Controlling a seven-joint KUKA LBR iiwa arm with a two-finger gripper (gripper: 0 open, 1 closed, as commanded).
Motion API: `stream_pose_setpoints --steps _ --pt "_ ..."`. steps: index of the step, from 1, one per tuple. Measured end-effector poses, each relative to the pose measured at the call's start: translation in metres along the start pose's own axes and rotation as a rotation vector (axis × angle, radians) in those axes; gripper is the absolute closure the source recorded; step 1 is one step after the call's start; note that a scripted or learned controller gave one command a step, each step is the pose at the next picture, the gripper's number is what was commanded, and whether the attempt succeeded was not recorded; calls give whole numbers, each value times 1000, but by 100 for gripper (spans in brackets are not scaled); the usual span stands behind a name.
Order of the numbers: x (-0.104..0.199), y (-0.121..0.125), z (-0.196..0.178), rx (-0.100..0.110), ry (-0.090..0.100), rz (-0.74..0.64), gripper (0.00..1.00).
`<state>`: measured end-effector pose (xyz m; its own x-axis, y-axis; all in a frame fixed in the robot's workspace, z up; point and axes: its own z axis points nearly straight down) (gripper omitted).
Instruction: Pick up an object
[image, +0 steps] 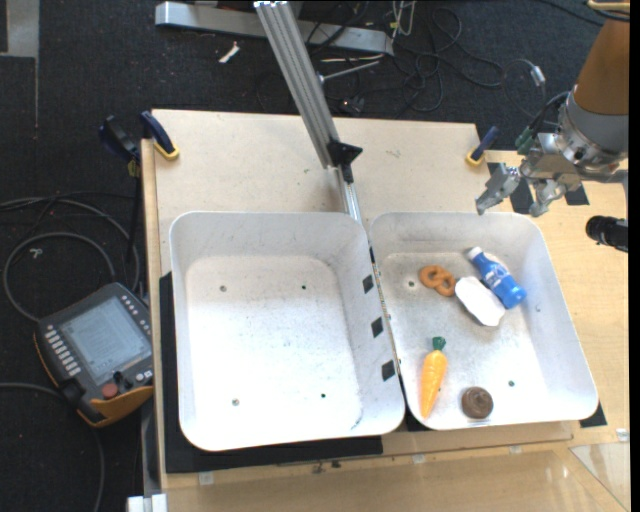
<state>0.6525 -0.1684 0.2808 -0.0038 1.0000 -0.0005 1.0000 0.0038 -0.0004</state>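
Carrot (432, 378) in right bin (560, 340)

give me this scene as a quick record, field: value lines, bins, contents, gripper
left bin: no objects seen inside
right bin: five objects
blue bottle: far side, beside white object
pretzel: left of white object
toy carrot: near edge, by the divider
brown round object: near edge, right of carrot
gripper: above right bin's far rim, holding nothing, fingers spread
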Motion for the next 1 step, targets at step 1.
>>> stream_pose_setpoints --steps 1 --pt "0 0 0 0 0 0 0"
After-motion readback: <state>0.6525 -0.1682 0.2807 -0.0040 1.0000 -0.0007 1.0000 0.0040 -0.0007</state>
